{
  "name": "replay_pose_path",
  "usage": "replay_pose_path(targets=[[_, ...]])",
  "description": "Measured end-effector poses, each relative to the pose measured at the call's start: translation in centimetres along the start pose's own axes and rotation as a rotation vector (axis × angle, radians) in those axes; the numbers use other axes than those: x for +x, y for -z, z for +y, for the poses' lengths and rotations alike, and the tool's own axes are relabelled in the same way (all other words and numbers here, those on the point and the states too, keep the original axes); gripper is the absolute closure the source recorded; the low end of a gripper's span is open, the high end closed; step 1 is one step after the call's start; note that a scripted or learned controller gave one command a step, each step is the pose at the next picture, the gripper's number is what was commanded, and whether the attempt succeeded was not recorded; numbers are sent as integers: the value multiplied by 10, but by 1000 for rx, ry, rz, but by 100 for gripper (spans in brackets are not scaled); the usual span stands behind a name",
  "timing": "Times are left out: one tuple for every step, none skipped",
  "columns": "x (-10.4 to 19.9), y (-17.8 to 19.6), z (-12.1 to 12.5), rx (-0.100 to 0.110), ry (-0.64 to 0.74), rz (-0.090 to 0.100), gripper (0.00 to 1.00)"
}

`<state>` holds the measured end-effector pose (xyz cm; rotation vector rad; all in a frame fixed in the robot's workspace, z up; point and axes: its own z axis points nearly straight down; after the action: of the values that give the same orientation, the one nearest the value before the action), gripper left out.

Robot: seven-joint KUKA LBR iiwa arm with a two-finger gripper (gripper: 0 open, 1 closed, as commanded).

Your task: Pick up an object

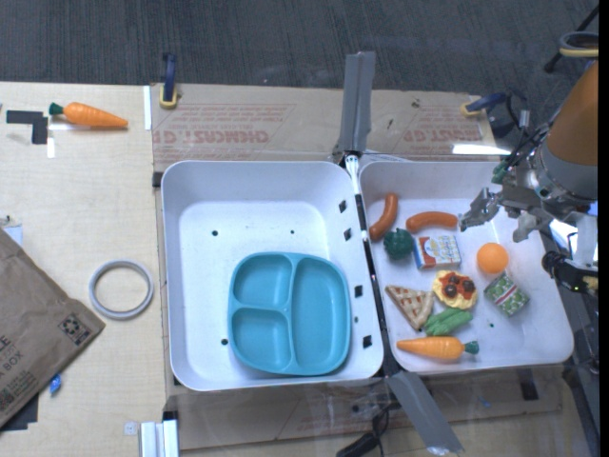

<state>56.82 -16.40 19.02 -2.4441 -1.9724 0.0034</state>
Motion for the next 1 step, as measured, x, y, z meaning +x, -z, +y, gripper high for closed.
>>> replay_pose_path(targets=[[18, -98, 48, -2, 94, 0, 0]])
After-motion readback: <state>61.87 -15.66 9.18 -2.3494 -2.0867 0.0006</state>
